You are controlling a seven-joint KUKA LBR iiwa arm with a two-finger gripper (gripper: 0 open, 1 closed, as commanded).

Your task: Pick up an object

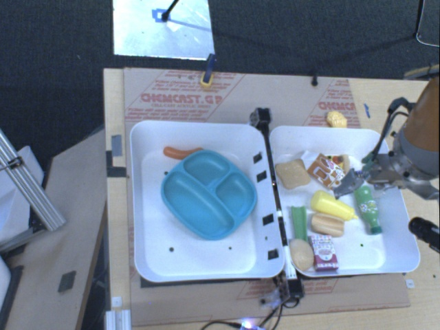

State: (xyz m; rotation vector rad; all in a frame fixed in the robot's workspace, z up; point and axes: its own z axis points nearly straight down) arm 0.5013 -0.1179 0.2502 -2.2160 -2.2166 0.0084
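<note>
**Robot gripper low over the right bin of toy food**

A grey robot arm with an orange band reaches in from the right, its gripper (pixel 356 181) low inside the right bin (pixel 402 253) on the table (pixel 172 91). The fingers look slightly parted with nothing between them, though at this slant it is hard to be sure. Just to the gripper's right, a green bottle (pixel 368 210) lies in the bin. Just left of and below the gripper lies a yellow, corn-like piece (pixel 333 205), with a hot dog bun (pixel 327 224) beyond it. To the gripper's upper left sits a red and white patterned packet (pixel 329 170), and further left a slice of bread (pixel 293 174). Well below and left are a green stick (pixel 299 223), a red box (pixel 324 252) and a pale round piece (pixel 301 254). Far to the left, the other bin (pixel 148 253) holds a blue divided plate (pixel 208 193) and an orange sausage (pixel 180 152).
</note>
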